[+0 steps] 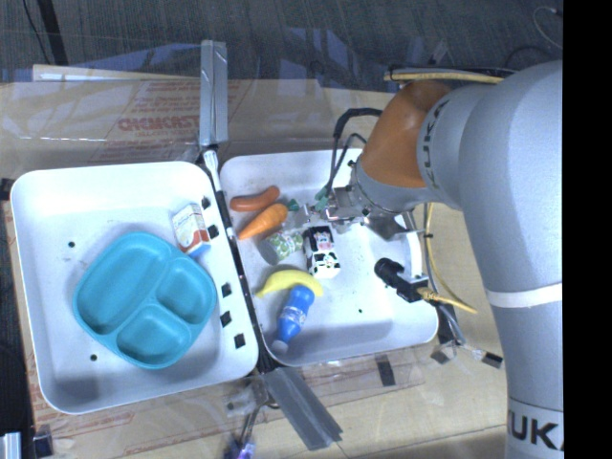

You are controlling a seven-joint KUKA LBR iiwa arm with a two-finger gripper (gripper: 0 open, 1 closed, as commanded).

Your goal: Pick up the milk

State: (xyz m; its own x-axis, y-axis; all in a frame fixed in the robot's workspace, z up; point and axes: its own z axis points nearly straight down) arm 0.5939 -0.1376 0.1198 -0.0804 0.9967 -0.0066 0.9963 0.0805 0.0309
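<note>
Right bin (pixel 402 325): landmark for all entries.
Milk (pixel 324 254): cow-patterned carton, near bin centre, upright.
Gripper (pixel 319 213): just above milk; jaws' state cannot be told.
Banana (pixel 290 281): beside milk, lower left.
Carrot (pixel 262 221): upper left of milk.
Bottle (pixel 293 316): below banana.

I see 2 white bins (pixel 57 208) on a cardboard-covered bench (pixel 105 113); dark carpeted floor (pixel 287 8) lies beyond the bench.
</note>
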